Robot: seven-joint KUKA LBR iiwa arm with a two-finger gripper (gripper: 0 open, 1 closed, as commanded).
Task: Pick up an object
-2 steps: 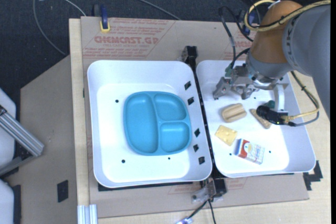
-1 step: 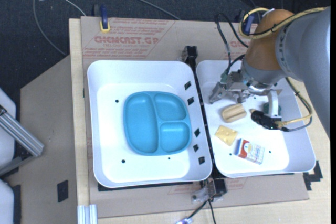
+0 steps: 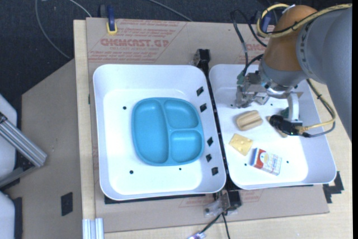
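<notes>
Left bin (image 3: pixel 106 120), smooth white plastic with rounded corners, holds a glossy blue three-compartment plate (image 3: pixel 166 130). Right bin (image 3: pixel 319 168) contains a tan bread-roll-shaped item (image 3: pixel 249 119), a yellow cheese wedge with holes (image 3: pixel 241 144) and a small flat red, white and blue packet (image 3: pixel 264 161), all apart. Gripper (image 3: pixel 249 95) is low above the bin's rear, just behind the roll; whether it is open or closed cannot be determined.

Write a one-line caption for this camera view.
Arm's gripper in the right bin above bread roll, cheese wedge and carton.
</notes>
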